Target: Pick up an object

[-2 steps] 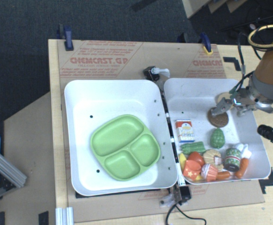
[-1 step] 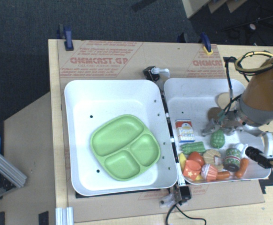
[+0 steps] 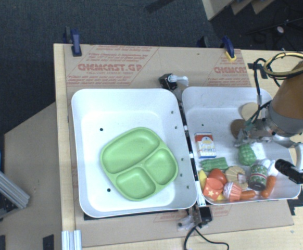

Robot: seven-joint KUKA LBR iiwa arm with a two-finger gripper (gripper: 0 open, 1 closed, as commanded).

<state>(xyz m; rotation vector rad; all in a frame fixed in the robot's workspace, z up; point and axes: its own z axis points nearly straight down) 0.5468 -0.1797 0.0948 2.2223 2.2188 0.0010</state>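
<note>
Tool (image 3: 249, 139) low in right bin (image 3: 219, 95), above green toy (image 3: 247, 154); opening cannot be told.

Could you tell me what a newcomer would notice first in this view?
Probably the green divided plate, lying alone in the left bin. Next, the cluster of small toy foods crowded into the near part of the right bin, with the arm's gripper down just above a green item at the pile's edge.
</note>
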